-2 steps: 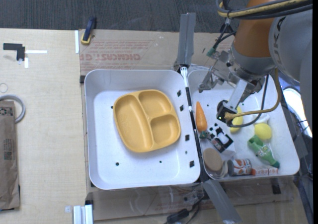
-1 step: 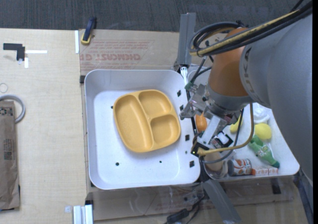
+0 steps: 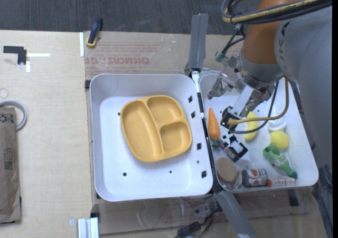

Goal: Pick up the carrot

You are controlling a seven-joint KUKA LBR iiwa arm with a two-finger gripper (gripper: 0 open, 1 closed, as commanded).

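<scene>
Carrot count: one. Starting at the end effector, it hangs over the upper part of the right bin, and I can't tell if it's open or closed. That carrot lies just down-left of it in frame, against the bin's left wall, long axis running top to bottom. Further left, one yellow divided plate sits in the left bin. Two bins on the worktop.

A divided plate lies in the left bin. In the right bin, the carrot lies along the left wall, a lemon well to its right, a can in front.
</scene>
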